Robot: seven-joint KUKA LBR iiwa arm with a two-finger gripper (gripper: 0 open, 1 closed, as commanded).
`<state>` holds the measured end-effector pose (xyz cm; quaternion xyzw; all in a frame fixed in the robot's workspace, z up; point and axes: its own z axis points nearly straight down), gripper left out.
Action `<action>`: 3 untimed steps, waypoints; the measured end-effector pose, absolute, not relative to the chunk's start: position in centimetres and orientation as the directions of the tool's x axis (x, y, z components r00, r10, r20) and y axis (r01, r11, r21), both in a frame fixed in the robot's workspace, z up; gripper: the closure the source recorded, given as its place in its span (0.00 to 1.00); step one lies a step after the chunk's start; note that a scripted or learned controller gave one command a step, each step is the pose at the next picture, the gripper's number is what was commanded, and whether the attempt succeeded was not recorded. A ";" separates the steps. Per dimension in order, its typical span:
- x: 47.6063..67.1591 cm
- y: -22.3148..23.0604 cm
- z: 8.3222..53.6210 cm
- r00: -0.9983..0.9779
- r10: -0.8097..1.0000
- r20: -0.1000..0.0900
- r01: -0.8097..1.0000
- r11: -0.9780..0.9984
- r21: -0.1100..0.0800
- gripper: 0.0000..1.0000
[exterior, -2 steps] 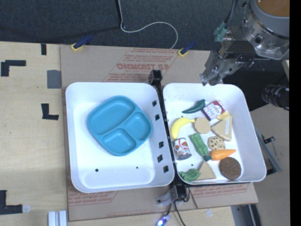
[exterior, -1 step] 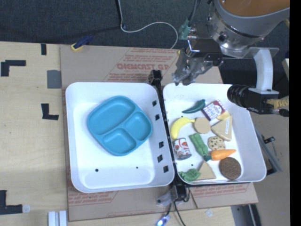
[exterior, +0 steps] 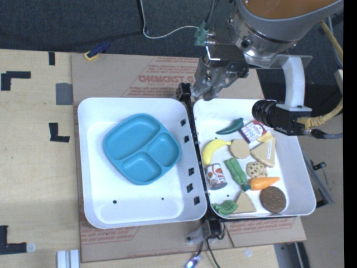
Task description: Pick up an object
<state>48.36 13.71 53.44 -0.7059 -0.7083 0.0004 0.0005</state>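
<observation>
My gripper (exterior: 205, 91) hangs over the far left corner of the right bin (exterior: 294, 166), above its rim and apart from the objects. Nothing shows between its fingers. The right bin holds several toy foods: a yellow banana (exterior: 213, 148), a dark green pepper (exterior: 230, 127), a purple packet (exterior: 252, 131), a red and white can (exterior: 216, 176), a green pickle (exterior: 236, 171), an orange carrot (exterior: 263, 182), a brown round cookie (exterior: 273, 199), a cheese wedge (exterior: 266, 151) and a leafy green piece (exterior: 224, 207).
The left bin (exterior: 95, 166) holds a blue divided plate (exterior: 141, 148). A black cylindrical fixture (exterior: 273, 116) juts over the right bin's far right edge. The arm's large body (exterior: 279, 10) looms above the bins' far side. Cardboard lies under both bins.
</observation>
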 end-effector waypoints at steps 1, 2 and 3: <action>48.3 17.7 53.4 -0.006 1.000 0.000 1.000 0.006 -0.002 1.00; 48.3 23.3 53.4 -0.007 1.000 0.001 1.000 0.007 -0.002 1.00; 48.2 22.4 37.9 -0.001 1.000 -0.008 1.000 0.000 -0.017 1.00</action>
